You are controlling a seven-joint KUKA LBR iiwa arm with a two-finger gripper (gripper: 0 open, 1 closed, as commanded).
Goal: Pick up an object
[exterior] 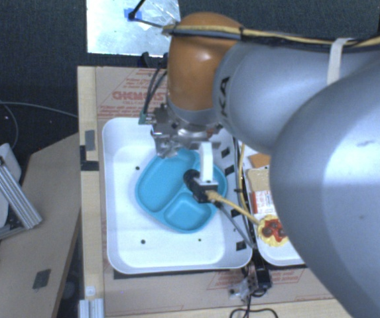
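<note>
A blue divided plate lies in the left white bin, tilted across its middle. My gripper hangs below the orange wrist band, right at the plate's far rim and low over it. The arm's body hides the gripper's lower end, and I cannot make out whether it touches the plate. A white and black fitting with a yellow cable reaches over the plate's right half.
The right bin is mostly covered by the grey arm. In it I see a red and white packet, a yellow and red item and a tan piece. Cardboard lies under the bins.
</note>
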